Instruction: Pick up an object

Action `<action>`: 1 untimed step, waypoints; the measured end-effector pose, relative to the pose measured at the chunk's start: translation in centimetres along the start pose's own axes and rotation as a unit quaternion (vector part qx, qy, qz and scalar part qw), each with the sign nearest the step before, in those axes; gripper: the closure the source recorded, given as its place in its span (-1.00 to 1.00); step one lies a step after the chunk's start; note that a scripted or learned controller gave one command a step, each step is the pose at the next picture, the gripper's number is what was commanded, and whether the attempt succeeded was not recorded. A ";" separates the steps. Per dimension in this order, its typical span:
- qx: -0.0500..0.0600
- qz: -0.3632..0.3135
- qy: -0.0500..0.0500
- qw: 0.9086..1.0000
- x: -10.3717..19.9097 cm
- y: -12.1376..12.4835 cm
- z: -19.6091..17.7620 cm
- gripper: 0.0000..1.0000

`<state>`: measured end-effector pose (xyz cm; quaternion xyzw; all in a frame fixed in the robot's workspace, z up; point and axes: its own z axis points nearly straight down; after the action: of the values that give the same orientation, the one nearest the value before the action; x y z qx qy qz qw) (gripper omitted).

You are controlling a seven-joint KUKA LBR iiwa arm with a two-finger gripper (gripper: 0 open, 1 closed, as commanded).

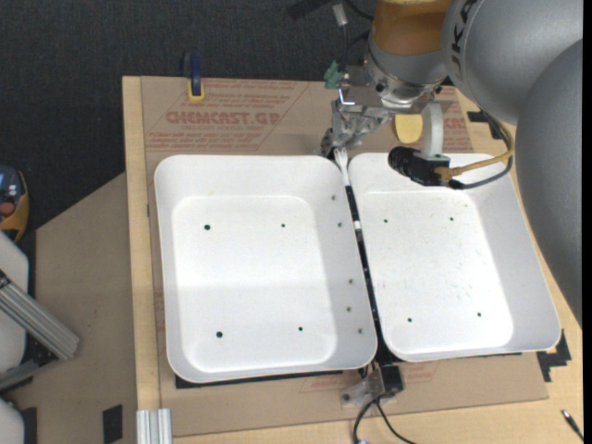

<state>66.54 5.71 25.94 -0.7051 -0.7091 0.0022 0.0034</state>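
A small blue-and-yellow clamp [194, 77] stands at the far left corner of the flat brown board counter [240, 109]. Two bins sit on this counter, their inner rims touching.

The left shallow white plastic bin [259, 276] comes first. Its floor bears four small dark dots [207, 228], set like the corners of a square. I judge them to be marks or holes in the bin itself, not loose things.

My gripper [342, 148] comes next, a slim metal piece. It hangs over the far end of the seam where the two bins meet, just above their rims and not down in either bin. I cannot tell whether it is released or clenched, and I see nothing grasped in it.

The right shallow white plastic bin [435, 276] follows, with the same kind of dots on its floor. My thick grey arm [518, 44], with its orange band [407, 7] above the wrist, reaches in over that bin's far right corner.

As for the object I am to pick up, I cannot tell where it is, since neither bin floor offers me a clear candidate.

I judge that I am at the very start of the task, choosing a target, with no approach yet made. The next move calls for finding a real object, moving out from the seam to above it, then descending with the gripper released.
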 end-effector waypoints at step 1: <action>-0.003 0.003 0.000 1.000 0.0 -2.0 -3.2 1.00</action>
<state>64.57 5.70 29.13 -0.7069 -0.7073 0.0002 0.0009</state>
